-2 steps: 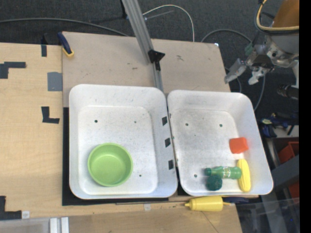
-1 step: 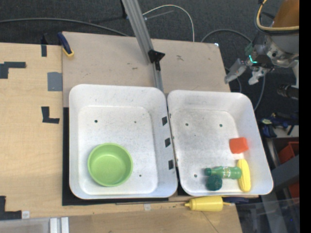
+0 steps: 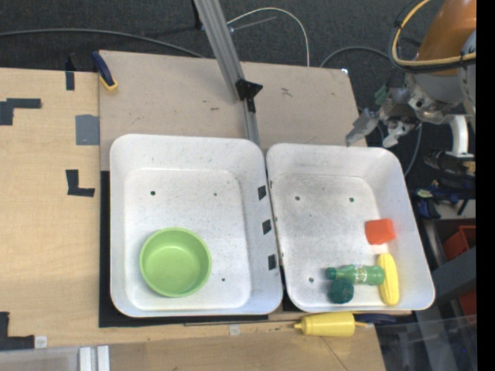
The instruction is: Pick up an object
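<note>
The right bin (image 3: 309, 165) holds an orange-red block (image 3: 379, 231), a yellow banana-shaped piece (image 3: 388, 277), a green bottle (image 3: 355, 274) lying on its side and a dark green lump (image 3: 340, 291), all near its front right corner. My gripper (image 3: 380, 129) hangs above the bin's far right corner, well apart from these objects. Its two fingers are spread, with nothing between them. The arm's orange band (image 3: 448, 22) is at the upper right.
A green bowl (image 3: 175, 261) sits in the left bin (image 3: 131, 161) near its front. A yellow object (image 3: 329, 325) lies on the bench just in front of the right bin. A grey pole (image 3: 220, 37) slants down to the bins' shared back edge.
</note>
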Motion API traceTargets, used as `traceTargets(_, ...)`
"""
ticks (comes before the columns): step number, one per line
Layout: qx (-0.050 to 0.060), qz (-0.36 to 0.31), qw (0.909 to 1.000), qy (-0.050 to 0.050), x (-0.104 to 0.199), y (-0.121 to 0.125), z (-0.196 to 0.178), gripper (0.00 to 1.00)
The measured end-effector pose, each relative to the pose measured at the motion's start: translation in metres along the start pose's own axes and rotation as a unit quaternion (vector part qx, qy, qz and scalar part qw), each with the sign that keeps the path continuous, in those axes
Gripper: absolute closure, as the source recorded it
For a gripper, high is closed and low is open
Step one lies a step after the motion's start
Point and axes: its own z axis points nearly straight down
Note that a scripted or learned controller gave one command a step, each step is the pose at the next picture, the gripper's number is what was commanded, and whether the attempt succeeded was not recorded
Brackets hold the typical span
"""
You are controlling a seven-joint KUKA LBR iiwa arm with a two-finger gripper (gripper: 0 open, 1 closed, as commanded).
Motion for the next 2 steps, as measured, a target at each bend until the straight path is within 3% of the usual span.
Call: traceTargets(2,0.000,0.000,1.0000,0.000,0.007,0.003,0.102,0.00)
